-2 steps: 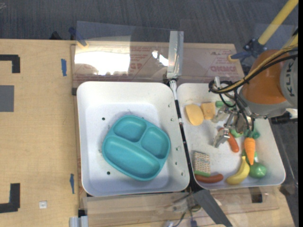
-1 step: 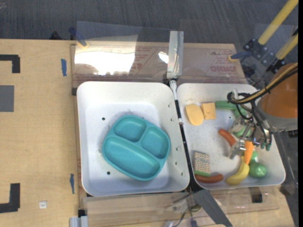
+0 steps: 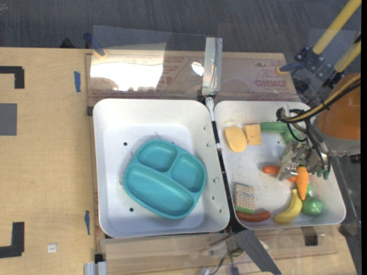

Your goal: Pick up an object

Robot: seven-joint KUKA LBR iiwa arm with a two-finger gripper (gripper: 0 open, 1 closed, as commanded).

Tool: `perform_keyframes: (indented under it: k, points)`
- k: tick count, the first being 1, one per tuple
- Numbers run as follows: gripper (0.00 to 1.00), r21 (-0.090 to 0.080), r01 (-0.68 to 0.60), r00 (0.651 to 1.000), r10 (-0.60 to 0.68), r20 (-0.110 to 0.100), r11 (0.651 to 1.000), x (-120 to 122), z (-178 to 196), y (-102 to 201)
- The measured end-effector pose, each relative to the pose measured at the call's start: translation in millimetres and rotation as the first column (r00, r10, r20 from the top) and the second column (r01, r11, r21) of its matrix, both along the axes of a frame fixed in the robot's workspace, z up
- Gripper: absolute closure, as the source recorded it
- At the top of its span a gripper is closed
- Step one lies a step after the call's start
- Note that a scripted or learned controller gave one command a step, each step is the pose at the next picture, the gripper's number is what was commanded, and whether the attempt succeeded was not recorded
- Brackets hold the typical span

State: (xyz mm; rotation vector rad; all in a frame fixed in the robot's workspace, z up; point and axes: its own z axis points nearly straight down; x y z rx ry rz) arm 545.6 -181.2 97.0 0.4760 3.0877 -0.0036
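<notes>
Grey metal and dark cable make up the gripper (image 3: pixel 299 164), which hangs low over the right bin (image 3: pixel 338 215), near that bin's right wall, with the arm's orange band (image 3: pixel 343 118) showing above it at the frame's right edge. Whether the gripper is open or closed cannot be told from this slanted view, and nothing can be seen clearly held in it. An orange carrot (image 3: pixel 302 183) lies right at the gripper's lower end, pointing toward the near side of the bin; contact between them cannot be judged. Just to the left of the gripper sits a small red-orange piece (image 3: pixel 270 169). Below the carrot rest a yellow banana (image 3: pixel 290 209) and a green round item (image 3: pixel 312 206), side by side against the near right corner. Further left along the near wall lie a red sausage (image 3: pixel 253 215) and, just above it, a tan speckled cracker (image 3: pixel 244 195). Toward the far side of the same bin are a yellow oval piece (image 3: pixel 234 138) and a yellow cheese wedge (image 3: pixel 253 134), beside a long green piece (image 3: pixel 273 127). The left bin (image 3: pixel 109 125) holds a teal divided plate (image 3: pixel 165 179), tilted slightly. Both bins sit on a wooden bench (image 3: pixel 40 153).
</notes>
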Motion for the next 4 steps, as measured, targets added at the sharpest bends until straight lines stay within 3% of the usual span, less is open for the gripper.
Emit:
perform_keyframes:
  k: [1, 2, 3, 4]
  points:
    - [1.0, 0.0, -0.001, 1.0, 0.001, -0.001, 1.0, 1, 6, 1]
    - [1.0, 0.003, -0.205, 0.979, 0.205, -0.011, 0.979, 52, -10, 2]
    - [1.0, 0.005, 0.161, 0.987, -0.161, -0.007, 0.987, 40, -9, 37]
    - [1.0, 0.009, 0.22, 0.976, -0.22, -0.008, 0.976, 69, 90, 124]
